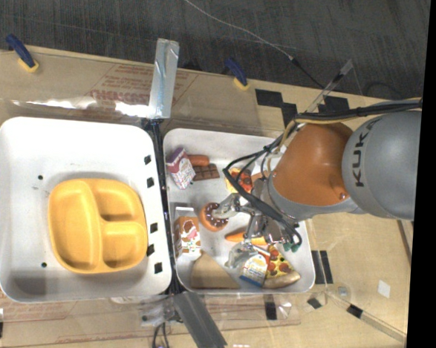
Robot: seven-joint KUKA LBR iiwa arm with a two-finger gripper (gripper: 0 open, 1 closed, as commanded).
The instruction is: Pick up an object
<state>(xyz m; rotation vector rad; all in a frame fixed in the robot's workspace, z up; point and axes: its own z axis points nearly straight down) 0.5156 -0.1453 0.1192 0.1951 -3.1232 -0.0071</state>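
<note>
My gripper [255,235] hangs low over the front right part of the right bin [205,140], under the orange wrist band [315,172]. Directly beneath and in front of it lie a small blue and white packet [251,270] and a pizza slice [280,270]. An orange carrot-like piece [236,237] sits just left of the gripper. A chocolate donut [215,215] lies further left. The view does not show anything held.
The right bin also holds a purple carton [180,168], a sausage [199,161], a brown bar [207,173], a brown and white carton [187,238] and a tan wedge [209,274]. In the left bin [27,141] lies a yellow divided tray [98,223].
</note>
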